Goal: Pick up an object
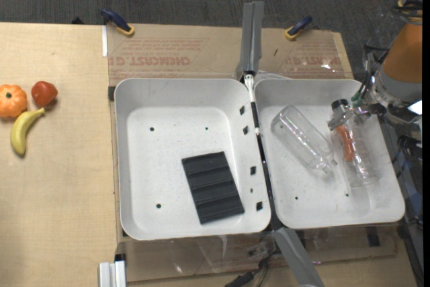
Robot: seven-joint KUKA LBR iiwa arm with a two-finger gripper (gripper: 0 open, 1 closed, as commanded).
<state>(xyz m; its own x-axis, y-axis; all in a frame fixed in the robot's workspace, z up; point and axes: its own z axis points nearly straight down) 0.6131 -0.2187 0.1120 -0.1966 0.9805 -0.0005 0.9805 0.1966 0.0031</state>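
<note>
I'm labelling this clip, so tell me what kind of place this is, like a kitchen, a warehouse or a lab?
Most likely a robotics lab test bench: two shallow white bins clamped side by side over cardboard, a grey-and-orange robot arm reaching in, and toy fruit on the bench as props.

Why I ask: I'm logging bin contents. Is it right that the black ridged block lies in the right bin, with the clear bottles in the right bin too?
Not quite. The camera view shows the black ridged block in the left bin, not the right. The clear bottles do lie in the right bin.
</note>
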